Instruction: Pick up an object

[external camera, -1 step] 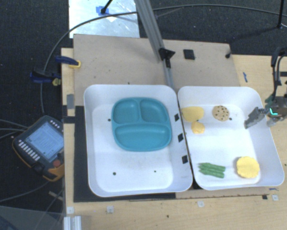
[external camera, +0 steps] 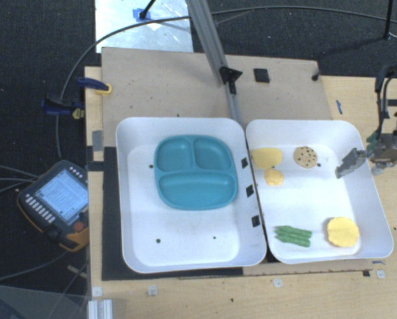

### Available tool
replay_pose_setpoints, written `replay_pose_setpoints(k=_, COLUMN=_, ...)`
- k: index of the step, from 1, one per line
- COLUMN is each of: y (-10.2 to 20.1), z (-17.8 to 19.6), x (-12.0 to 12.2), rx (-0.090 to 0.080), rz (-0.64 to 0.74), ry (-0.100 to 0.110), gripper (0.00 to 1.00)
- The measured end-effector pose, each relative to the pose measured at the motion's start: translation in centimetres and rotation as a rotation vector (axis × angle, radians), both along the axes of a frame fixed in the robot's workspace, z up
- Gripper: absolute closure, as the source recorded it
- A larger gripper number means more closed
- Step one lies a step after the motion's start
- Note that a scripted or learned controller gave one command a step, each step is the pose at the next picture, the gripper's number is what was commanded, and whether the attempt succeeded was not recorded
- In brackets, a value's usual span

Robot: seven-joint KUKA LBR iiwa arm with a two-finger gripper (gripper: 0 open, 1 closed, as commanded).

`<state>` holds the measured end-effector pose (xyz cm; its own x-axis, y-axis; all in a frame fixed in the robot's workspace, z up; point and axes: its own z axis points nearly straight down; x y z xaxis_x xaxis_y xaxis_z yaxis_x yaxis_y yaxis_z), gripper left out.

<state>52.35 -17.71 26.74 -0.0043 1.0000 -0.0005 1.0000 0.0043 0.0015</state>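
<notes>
the hand [external camera: 350, 163] sits at the frame's right edge. whether it's spread, i cannot tell. the cookie [external camera: 305, 156] lies just left of it, apart.

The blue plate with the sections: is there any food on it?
Empty. All three sections of the blue plate show bare blue; the food pieces lie in the right bin.

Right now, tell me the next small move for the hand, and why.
Probably slide the hand left and down toward the cookie. The hand sits at the right bin's right rim with nothing visibly in it, and the cookie looks like the nearest item, lying apart from the yellow pieces.
</notes>
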Motion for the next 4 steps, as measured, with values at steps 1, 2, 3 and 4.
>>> replay_pose_setpoints(k=1, y=-0.5, z=-4.3, x=0.2, rx=0.0, rz=-0.003, ry=0.003, gripper=0.0)
replay_pose_setpoints(k=2, y=-0.5, z=-10.5, x=-0.3, rx=0.002, rz=-0.003, ry=0.005, gripper=0.0)
replay_pose_setpoints(k=3, y=-0.2, z=-16.6, x=-1.0, rx=0.002, rz=-0.003, ry=0.005, gripper=0.0)
replay_pose_setpoints(k=4, y=-0.3, z=-15.2, x=-0.8, rx=0.0, rz=-0.002, ry=-0.001, gripper=1.0)
